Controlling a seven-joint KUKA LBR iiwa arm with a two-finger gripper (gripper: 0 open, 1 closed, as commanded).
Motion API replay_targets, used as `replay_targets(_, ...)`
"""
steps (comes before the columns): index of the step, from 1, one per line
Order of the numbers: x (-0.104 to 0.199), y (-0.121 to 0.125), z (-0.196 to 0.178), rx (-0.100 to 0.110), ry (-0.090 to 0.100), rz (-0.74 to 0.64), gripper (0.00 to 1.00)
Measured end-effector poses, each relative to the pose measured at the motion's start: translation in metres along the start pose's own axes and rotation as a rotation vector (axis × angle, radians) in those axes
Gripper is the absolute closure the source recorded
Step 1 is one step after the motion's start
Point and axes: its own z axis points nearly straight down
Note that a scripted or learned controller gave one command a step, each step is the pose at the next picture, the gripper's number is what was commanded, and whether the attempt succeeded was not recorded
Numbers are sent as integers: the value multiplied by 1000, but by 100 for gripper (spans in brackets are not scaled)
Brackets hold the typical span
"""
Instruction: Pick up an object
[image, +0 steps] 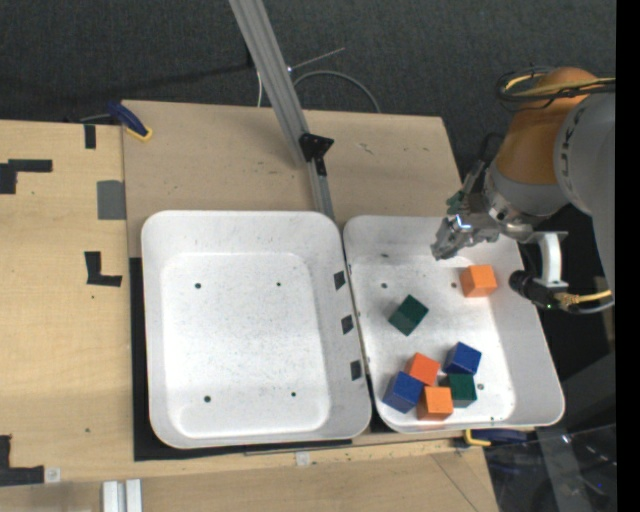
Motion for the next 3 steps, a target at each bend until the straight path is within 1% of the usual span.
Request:
replay_targets(1,4,-4,-45,2,1,-1,100)
replay_targets(2,5,-3,-82,2,1,0,100)
replay_targets(3,52,-21,-68,8,3,-4,100)
